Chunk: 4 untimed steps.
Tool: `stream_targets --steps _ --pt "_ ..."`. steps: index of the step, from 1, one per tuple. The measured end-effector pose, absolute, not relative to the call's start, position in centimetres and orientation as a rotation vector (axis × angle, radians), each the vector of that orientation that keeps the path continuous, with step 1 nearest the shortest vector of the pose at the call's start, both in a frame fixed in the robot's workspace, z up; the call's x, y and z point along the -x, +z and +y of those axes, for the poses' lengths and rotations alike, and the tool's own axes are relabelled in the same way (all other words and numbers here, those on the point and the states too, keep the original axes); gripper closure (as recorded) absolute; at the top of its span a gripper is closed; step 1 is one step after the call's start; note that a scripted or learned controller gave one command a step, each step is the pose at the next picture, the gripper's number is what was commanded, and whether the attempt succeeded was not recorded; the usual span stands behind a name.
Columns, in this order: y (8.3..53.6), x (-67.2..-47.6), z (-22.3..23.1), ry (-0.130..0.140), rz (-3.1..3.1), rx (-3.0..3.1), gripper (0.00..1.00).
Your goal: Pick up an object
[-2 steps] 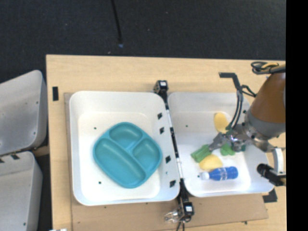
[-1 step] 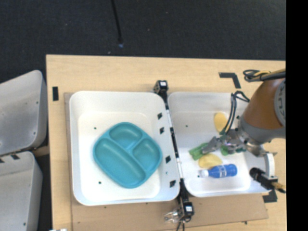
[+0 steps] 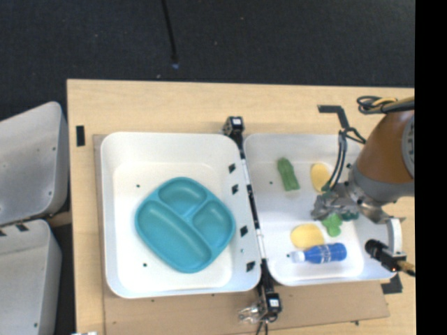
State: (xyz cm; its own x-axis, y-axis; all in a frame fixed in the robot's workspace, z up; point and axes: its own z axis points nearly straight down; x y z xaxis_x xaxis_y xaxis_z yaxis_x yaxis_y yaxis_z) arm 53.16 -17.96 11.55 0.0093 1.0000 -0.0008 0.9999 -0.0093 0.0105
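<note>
The right bin [image 3: 269, 267] holds a green block [image 3: 287, 174], a yellow piece [image 3: 319, 175] near the back, a yellow lemon-like piece [image 3: 306, 235], a blue bottle [image 3: 322, 254] lying on its side, and a small green thing [image 3: 332, 224]. My gripper [image 3: 328, 210] hangs low over the middle of this bin, right above the small green thing and just behind the yellow piece. The arm's orange band [image 3: 386, 145] rises behind it. The wrist hides most of the small green thing.
The left bin [image 3: 112, 187] contains a teal divided plate [image 3: 184, 222]. A row of black clips [image 3: 246, 187] runs along the wall between the two bins. Cables [image 3: 342, 135] trail from the arm over the right bin's back edge.
</note>
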Motion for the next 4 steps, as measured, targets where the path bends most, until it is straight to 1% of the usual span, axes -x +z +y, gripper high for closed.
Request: stream_targets --steps 1,2,4 --pt "17.6 -53.4 -18.2 0.000 2.223 -2.218 1.00" --pt "22.8 -53.5 -18.3 0.002 2.221 -2.216 1.00" --pt "24.1 -56.1 -9.3 0.002 2.223 -2.217 1.00"
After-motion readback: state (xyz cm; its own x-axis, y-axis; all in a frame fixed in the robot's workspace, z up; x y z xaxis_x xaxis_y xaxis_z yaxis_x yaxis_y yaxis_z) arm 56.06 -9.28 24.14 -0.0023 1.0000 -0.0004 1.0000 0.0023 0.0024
